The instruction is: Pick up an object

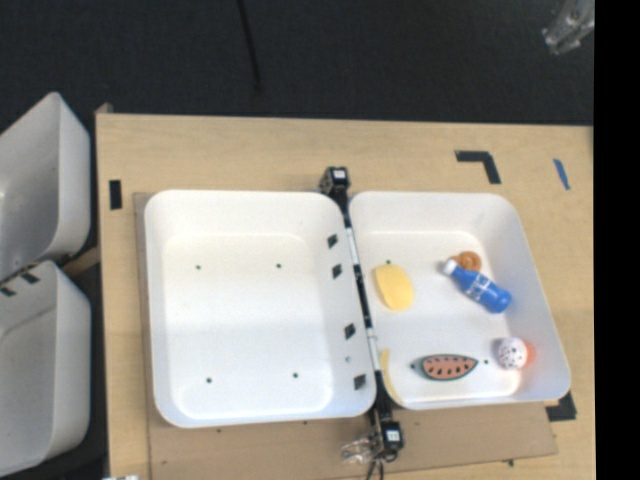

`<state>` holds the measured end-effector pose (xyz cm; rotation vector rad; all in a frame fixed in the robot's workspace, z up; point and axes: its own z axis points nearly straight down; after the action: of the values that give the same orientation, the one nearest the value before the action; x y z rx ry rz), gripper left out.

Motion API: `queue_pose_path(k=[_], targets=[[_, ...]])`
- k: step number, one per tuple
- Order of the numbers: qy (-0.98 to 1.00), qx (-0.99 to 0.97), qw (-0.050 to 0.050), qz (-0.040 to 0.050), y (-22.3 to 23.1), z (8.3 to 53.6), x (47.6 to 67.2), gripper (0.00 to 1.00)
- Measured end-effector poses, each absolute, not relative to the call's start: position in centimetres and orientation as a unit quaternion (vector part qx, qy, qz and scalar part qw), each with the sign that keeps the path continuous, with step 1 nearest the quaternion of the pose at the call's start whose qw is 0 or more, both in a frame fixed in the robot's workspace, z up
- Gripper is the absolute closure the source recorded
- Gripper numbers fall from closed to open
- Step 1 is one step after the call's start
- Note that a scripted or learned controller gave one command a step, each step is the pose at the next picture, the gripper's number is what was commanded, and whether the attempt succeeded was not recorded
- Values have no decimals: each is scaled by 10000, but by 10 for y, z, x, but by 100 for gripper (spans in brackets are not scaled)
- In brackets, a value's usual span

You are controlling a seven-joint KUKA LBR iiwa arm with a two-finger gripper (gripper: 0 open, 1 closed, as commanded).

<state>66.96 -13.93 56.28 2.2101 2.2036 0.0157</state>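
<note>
A: What is on the surface [250, 148]?

B: Two white bins. The right bin [520, 228] holds a blue bottle [478, 286], a yellow piece [394, 288], a watermelon slice [446, 367] and a small ball [511, 353].

A: And the gripper [568, 20]?

B: High at top right, blurred; I cannot tell how its jaws stand. Picking seems not yet begun: it must descend over one object.

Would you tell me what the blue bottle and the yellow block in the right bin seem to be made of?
Blue bottle: probably plastic, with a slightly glossy, evenly coloured body. Yellow block: possibly foam or soft plastic, matte with rounded edges; the view leaves this open.
</note>
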Motion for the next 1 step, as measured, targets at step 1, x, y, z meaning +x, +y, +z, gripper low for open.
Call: queue_pose_path(k=[1], targets=[[7052, 7090, 26, -6, -197, 551, 683, 100]])
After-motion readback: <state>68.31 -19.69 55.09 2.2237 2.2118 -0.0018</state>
